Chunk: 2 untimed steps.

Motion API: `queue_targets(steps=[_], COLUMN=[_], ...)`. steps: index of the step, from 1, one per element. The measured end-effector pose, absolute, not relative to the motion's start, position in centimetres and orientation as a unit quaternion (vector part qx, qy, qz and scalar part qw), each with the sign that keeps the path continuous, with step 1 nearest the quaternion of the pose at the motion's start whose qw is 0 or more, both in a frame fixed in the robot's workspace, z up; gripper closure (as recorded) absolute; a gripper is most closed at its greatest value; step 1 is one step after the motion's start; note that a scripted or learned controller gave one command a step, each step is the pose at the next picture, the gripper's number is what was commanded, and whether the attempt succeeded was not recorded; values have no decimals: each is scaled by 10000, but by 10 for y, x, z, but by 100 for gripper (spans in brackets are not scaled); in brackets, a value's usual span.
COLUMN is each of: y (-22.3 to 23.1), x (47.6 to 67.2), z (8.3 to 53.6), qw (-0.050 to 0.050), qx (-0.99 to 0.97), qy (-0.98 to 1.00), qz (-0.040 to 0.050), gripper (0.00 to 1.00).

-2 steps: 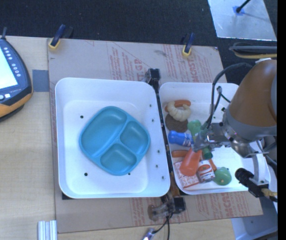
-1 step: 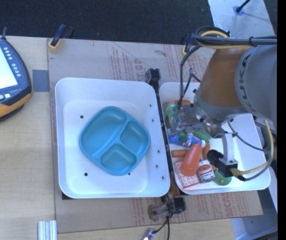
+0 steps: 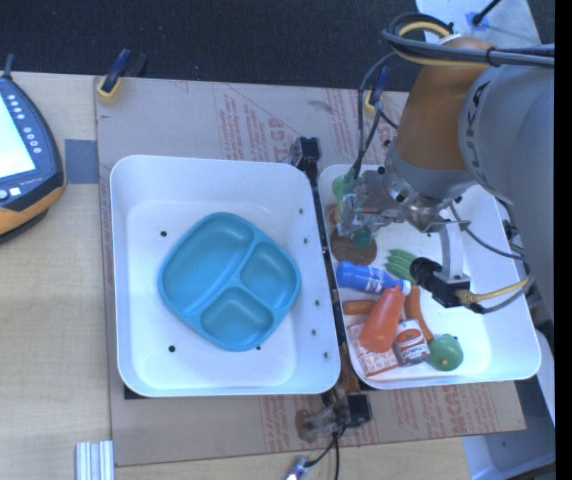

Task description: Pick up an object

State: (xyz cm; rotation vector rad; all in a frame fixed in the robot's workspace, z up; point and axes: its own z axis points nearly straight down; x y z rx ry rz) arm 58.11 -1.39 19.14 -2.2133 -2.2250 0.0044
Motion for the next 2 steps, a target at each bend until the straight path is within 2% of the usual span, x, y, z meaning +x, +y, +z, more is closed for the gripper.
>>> queue_targets(steps=[1,2], y=[-9,2], x=[611,656], z=[192,192], qw=[15,14], qx=[-7052,-7052], qy=[-7090,-7090], qz=[13,14], gripper=[100,100])
